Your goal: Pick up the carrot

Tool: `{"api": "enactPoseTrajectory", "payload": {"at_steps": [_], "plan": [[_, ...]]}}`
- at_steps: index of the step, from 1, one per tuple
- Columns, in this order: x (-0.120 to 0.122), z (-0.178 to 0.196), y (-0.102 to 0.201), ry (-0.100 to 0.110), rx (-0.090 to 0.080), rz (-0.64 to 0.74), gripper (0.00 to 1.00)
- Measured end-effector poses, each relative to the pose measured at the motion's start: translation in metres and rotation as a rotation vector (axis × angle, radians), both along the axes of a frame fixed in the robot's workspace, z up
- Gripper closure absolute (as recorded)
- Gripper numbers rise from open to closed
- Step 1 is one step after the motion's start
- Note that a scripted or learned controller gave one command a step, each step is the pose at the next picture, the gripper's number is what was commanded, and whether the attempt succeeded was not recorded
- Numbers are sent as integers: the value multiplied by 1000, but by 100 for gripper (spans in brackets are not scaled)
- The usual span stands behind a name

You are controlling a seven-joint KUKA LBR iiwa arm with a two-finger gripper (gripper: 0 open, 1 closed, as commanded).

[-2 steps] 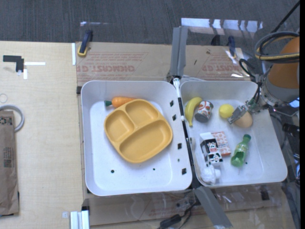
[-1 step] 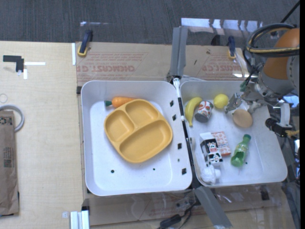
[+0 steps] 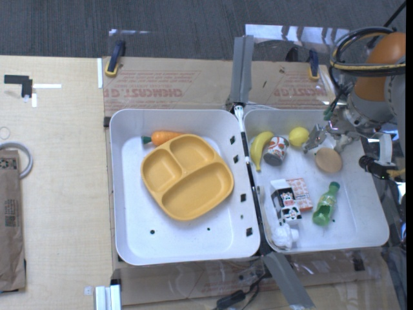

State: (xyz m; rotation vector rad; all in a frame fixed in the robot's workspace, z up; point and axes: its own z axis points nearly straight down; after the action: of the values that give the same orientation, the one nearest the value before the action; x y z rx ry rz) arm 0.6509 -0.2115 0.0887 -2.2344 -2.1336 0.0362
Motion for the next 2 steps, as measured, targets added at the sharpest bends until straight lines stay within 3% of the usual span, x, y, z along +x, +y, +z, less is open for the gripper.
{"api": "enactPoseTrajectory", "payload": {"at_steps": [1, 2], "plan": [[-3, -1, 4, 23, -6, -214, 0], [3, -1, 70, -34, -23, -30, 0]]}}
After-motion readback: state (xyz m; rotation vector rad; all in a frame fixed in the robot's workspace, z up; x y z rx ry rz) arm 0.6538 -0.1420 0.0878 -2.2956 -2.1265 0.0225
